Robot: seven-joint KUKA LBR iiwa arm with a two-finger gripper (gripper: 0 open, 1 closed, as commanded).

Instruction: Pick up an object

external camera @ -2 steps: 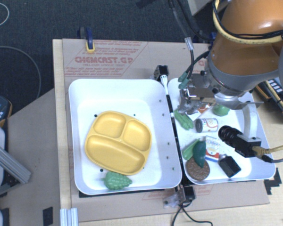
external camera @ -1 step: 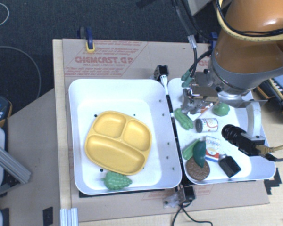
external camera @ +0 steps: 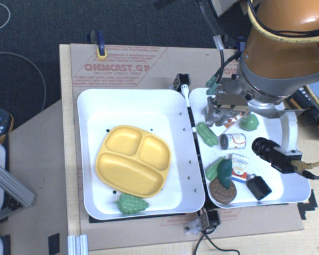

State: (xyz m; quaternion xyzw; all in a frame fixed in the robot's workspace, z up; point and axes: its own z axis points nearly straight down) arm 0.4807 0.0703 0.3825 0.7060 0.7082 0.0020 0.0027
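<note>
At the near edge of the left shallow white bin (external camera: 90,142), at six o'clock, a bumpy green plastic lump (external camera: 131,203) is seen just below a yellow moulded tray with three compartments (external camera: 134,160), which is laid at the centre of that bin. In the right shallow white bin (external camera: 297,193), a round brown disc (external camera: 223,191) is found at the near rim, at seven o'clock, with a dark teal leaf-shaped piece (external camera: 224,170) overlapping its top edge and a black rectangular block (external camera: 259,187) near it at five o'clock. Further back, a small white cylindrical can with a red label (external camera: 234,140) is placed at the centre, a long green pod-shaped toy (external camera: 207,134) at nine o'clock beside the divider, and a rounded pale green toy (external camera: 249,122) at one o'clock. The metal gripper (external camera: 221,115) is held low over the far part of this bin, at eleven o'clock; whether its jaws are spread or closed cannot be told.
</note>
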